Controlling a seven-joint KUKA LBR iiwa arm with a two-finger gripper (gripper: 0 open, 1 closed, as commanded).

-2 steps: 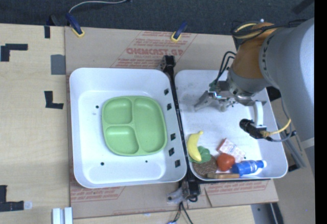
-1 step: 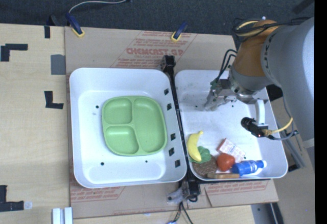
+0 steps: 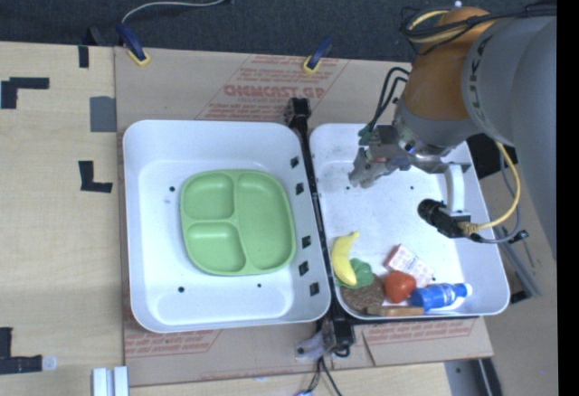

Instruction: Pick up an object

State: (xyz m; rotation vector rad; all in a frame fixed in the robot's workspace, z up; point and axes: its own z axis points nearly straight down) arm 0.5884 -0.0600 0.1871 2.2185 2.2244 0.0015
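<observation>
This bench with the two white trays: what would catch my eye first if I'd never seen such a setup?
Probably the green divided plate, lying alone in the left bin. Next, the big grey arm with its orange band, reaching in from the right so its gripper hangs over the upper part of the right bin. Last, the colourful pile at that bin's near edge: a banana, a red piece, a blue bottle.

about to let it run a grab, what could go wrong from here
1. The objects sit crowded in the right bin's near corner: banana, red tomato-like piece and blue bottle touch, so a descent may nudge neighbours or close on two.
2. The gripper hangs over bare floor far from that pile; closing there would likely catch nothing.
</observation>
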